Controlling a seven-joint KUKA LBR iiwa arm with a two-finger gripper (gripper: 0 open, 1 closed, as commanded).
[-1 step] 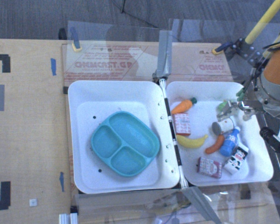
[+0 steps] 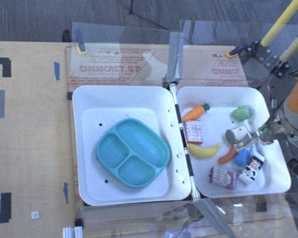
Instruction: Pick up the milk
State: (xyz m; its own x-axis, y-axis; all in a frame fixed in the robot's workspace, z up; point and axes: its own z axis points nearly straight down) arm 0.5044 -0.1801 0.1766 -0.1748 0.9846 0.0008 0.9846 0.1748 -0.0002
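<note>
The milk (image 2: 252,170) is a small white carton with black cow patches, lying tilted near the front right of the right bin (image 2: 274,181). My gripper (image 2: 246,141) reaches in from the right and hangs over the middle of that bin, up and a little left of the milk. It is beside a grey can (image 2: 236,133) and above a blue item (image 2: 242,157). Nothing of the milk is between its tips.
The right bin also holds a carrot (image 2: 194,112), a green item (image 2: 241,113), a red and white carton (image 2: 193,131), a banana (image 2: 203,149), an orange piece (image 2: 227,156) and a pink packet (image 2: 223,177). A teal divided plate (image 2: 133,151) lies in the left bin (image 2: 87,103).
</note>
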